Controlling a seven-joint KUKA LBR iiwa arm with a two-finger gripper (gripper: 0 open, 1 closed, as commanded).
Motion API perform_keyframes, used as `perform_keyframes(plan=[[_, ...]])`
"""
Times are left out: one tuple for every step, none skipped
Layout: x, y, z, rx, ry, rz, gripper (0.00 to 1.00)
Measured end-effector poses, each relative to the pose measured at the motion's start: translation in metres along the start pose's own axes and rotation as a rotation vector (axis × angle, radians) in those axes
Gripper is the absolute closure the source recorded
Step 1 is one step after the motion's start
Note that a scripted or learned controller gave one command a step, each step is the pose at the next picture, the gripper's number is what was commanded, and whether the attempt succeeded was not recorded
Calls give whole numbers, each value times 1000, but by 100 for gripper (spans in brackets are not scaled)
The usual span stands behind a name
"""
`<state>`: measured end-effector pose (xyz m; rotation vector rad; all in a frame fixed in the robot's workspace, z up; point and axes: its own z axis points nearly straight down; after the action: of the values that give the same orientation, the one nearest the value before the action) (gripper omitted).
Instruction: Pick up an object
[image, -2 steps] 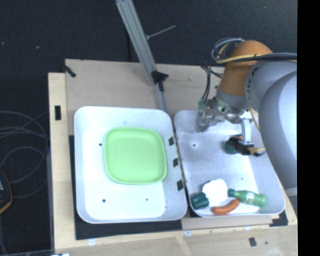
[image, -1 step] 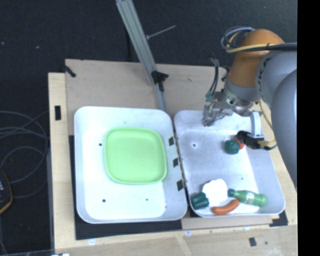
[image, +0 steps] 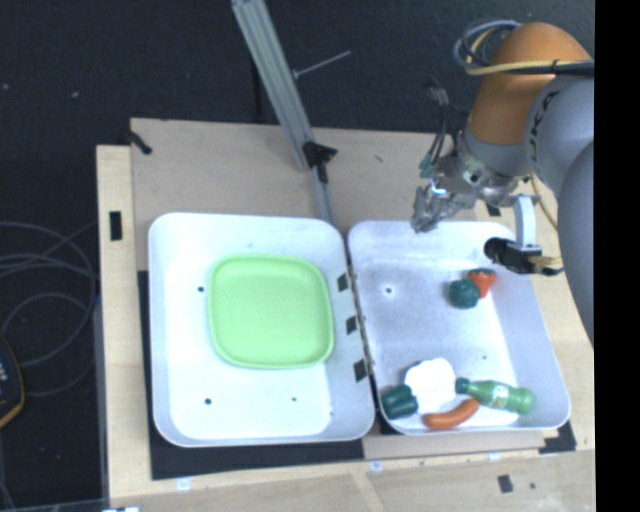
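Note:
My gripper (image: 428, 217) hangs over the far edge of the right bin (image: 420, 300), near its back rim, with nothing seen between its fingers. In that bin a dark teal ball (image: 462, 293) lies at the right beside a small orange-red piece (image: 484, 281). At the near end lie a white lump (image: 432, 378), a dark green cylinder (image: 398, 402), an orange sausage shape (image: 450, 415) and a green bottle (image: 497, 395).
The left bin (image: 180, 300) holds a light green square plate (image: 270, 310). A grey metal pole (image: 280, 85) slants up from the back between the bins. Brown bench board surrounds both bins.

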<state>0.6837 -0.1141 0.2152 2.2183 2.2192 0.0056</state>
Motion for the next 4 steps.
perform_keyframes(plan=[[-1, 1, -50, 0, 0, 0, 100], [54, -14, -37, 5, 1, -3, 100], [103, -15, -37, 4, 1, -3, 100], [151, -23, -26, 5, 1, -2, 100]])
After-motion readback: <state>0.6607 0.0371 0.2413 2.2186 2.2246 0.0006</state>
